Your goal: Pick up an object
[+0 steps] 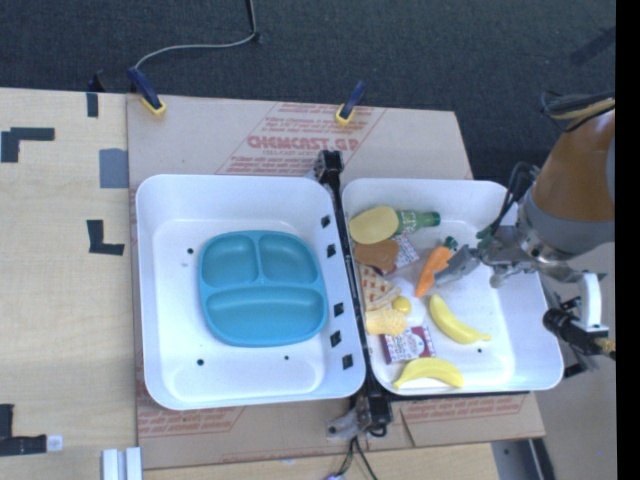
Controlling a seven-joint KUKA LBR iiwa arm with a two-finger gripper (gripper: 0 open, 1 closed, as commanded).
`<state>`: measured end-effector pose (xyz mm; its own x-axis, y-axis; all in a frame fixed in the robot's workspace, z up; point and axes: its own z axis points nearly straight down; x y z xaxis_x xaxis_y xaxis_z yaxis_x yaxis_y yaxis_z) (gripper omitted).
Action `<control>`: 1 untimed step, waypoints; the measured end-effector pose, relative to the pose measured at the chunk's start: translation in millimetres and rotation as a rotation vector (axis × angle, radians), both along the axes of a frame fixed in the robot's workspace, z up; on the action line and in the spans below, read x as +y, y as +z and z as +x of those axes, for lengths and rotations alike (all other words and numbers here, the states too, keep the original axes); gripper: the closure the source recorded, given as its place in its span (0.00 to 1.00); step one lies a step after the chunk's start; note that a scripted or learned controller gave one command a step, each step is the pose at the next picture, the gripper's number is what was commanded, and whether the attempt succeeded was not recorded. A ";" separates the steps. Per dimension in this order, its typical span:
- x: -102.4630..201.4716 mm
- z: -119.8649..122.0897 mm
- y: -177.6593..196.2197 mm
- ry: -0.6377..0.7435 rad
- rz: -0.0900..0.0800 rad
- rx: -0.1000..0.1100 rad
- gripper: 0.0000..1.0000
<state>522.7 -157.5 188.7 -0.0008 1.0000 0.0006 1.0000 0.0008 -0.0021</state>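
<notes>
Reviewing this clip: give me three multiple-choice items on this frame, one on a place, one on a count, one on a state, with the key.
1. Where does the blue divided plate lie?
A. left bin
B. right bin
C. on the cardboard

2. How many bananas?
A. one
B. two
C. four

3. How does the gripper stand to the carrot?
A. far above the left bin
B. low in the right bin, right beside the carrot
C. outside both bins

Key: A, the plate lies in the left bin; B, a banana and another lie in the right bin; B, the gripper sits at the carrot's right side.
</notes>
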 end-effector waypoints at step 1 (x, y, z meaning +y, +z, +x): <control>39.3 49.3 -102.0 0.001 -0.002 -0.008 0.00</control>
<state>572.0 -118.2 86.7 -0.0021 1.0000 -0.0014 1.0000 0.0021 0.0061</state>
